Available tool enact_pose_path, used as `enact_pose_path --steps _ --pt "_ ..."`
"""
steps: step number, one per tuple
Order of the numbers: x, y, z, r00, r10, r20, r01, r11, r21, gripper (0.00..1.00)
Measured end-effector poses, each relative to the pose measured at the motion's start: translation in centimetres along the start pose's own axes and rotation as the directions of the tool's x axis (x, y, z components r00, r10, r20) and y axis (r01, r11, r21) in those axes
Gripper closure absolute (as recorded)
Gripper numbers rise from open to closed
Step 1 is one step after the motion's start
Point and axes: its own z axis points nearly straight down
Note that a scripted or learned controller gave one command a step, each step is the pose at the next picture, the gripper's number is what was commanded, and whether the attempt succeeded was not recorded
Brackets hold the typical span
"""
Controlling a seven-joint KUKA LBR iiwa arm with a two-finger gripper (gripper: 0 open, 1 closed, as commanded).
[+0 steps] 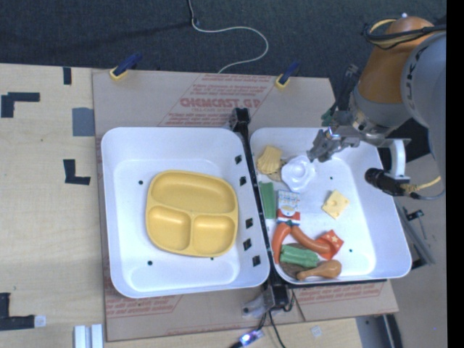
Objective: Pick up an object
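The right bin (377,263) holds several toy foods: a yellow cheese wedge (336,204), a pale yellow piece (270,161), a white cup-like object (296,173), a green stick (267,199), a small white and red packet (288,205), an orange-red sausage (304,239), a green pepper (298,255) and a brown drumstick (321,270). My gripper (324,146) hangs over the bin's upper middle, just right of and above the white object, pointing down-left. Nothing shows between its fingers.
The left bin (119,194) holds a yellow divided plate (191,212). A black divider (250,187) runs between the bins. Blue-and-yellow clamps (125,65) (287,72) pin the cardboard at the back. A white cable (225,31) lies on the dark floor behind.
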Motion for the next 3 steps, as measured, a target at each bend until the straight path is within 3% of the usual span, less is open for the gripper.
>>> enact_pose_path --steps 1,2,3 --pt "0.1 0.1 -3.5 1.000 0.000 0.000 0.000 1.000 0.001 1.00" --pt "3.9 -3.1 -2.6 1.000 -0.002 -0.002 0.002 1.000 0.007 1.00" --pt "9.3 -5.8 -4.0 1.000 -0.004 -0.003 0.004 1.000 0.007 1.00"
